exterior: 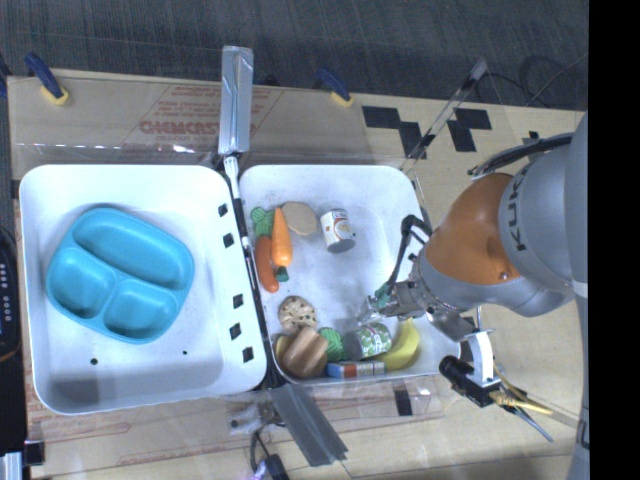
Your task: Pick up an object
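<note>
Even, diffuse overhead light fills the scene, moderately bright. The white bins (120, 378) look slightly washed out, with a soft grey shadow in the left bin's lower corner. The blue tray (118, 271) carries a faint sheen. Shadows under the arm (520, 238) are weak. Detail is soft and grainy throughout, and small items blur together.

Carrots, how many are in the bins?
2. Both lie along the left wall of the right bin: the upper carrot and the lower carrot beside it. The arm may hide other things.
</note>
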Robot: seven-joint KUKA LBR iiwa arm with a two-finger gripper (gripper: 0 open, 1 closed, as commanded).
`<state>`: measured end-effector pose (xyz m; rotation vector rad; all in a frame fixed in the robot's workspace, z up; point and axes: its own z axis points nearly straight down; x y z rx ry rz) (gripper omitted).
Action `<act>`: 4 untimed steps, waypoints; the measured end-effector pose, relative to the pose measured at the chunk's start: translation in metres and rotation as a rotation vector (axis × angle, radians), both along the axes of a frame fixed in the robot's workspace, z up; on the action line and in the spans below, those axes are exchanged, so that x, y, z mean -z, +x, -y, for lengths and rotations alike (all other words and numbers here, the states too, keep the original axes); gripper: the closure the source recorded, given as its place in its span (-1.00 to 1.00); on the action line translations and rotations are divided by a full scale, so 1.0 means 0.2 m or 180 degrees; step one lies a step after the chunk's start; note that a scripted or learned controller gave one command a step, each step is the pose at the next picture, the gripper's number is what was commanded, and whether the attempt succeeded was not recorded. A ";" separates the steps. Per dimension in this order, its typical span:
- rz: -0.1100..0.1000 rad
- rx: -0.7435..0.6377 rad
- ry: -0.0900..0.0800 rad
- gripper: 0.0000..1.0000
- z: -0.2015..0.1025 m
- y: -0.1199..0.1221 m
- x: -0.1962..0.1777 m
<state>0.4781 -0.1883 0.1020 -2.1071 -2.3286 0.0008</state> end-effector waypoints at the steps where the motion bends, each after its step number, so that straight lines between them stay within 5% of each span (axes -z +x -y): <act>1: 0.0000 0.0410 0.0001 1.00 -0.06 0.25 0.05; 2: 0.0003 -0.0579 -0.0002 1.00 -0.05 0.24 -0.08; 3: 0.0003 -0.0579 -0.0002 -1.00 -0.05 0.24 -0.07; 4: 0.0007 -0.0419 -0.0003 -1.00 0.01 -0.01 0.05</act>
